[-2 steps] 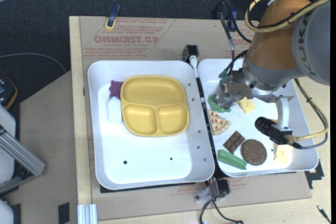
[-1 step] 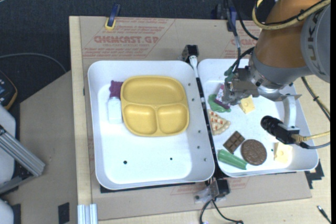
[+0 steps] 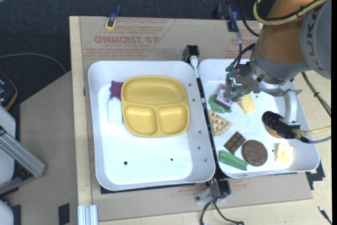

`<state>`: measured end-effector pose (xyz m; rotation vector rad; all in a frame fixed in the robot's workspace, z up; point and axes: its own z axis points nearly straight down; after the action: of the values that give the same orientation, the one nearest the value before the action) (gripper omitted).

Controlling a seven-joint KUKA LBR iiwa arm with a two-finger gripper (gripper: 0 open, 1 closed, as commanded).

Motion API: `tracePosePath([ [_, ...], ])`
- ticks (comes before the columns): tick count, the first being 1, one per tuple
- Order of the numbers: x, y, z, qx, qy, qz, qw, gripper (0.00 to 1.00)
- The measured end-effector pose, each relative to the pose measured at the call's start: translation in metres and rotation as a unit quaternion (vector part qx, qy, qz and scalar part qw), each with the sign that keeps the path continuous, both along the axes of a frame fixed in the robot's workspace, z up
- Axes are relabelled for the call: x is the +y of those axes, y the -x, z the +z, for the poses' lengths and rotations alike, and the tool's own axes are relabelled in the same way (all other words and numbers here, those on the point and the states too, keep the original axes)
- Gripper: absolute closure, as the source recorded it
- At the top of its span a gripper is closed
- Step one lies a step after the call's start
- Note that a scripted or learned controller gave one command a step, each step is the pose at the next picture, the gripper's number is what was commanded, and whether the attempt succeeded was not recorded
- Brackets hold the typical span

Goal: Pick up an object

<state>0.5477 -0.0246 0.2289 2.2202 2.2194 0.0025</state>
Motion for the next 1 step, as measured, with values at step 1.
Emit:
tracePosePath([
  [1, 0.0051, 0.0174, -0.0110, 0.003, -0.0008, 0.000, 1.0000, 1.00],
])
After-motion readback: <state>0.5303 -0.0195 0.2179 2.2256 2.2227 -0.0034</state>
